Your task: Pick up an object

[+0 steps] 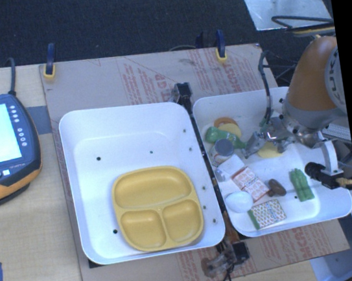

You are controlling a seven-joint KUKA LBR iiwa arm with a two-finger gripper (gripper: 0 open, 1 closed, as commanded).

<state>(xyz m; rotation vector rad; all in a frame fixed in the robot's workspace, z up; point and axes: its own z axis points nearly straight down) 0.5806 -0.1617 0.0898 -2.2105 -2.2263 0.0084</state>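
Sitting in the left bin (84,183): a yellow divided tray (157,206), well clear of the action. Crowding the right bin (334,211): small objects (248,181) in a tight heap, so singling out one loose piece and descending square over it. Hovering over the bin's middle: the gripper (263,141), near a yellow item (269,151); finger state impossible to tell, nothing visibly held.
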